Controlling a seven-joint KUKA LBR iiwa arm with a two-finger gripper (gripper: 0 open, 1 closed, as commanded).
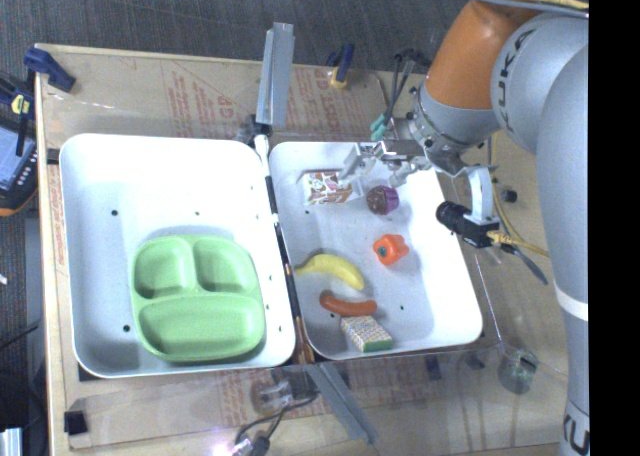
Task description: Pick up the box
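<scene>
I see 2 white bins side by side on the bench (150, 94). The left bin (90, 244) holds a green divided tray (198, 299) with 3 compartments, lying toward its near side.

The right bin (450, 294) carries several small things. A small flat box (328, 187) with a white printed face lies at the far left part of this bin, close to the far wall. A second box (365, 333), tan with a green end, lies near the bin's front wall. Just beyond it is a red sausage-shaped piece (348, 304), and beyond that a yellow banana (331, 268), which sits close to the wall shared with the left bin. An orange pepper-like toy (391, 249) sits near the middle, and a dark purple round fruit (382, 200) lies farther back.

The grey arm with its orange band (480, 44) reaches in from the right, over the far right corner of the right bin. The gripper (375, 166) hangs at the far side of this bin, between the printed box and the purple fruit, just beside both. Its metal parts blur together against the white bin, so I cannot tell how it is set. I see nothing held in it. Both boxes rest on the bin floor.
</scene>
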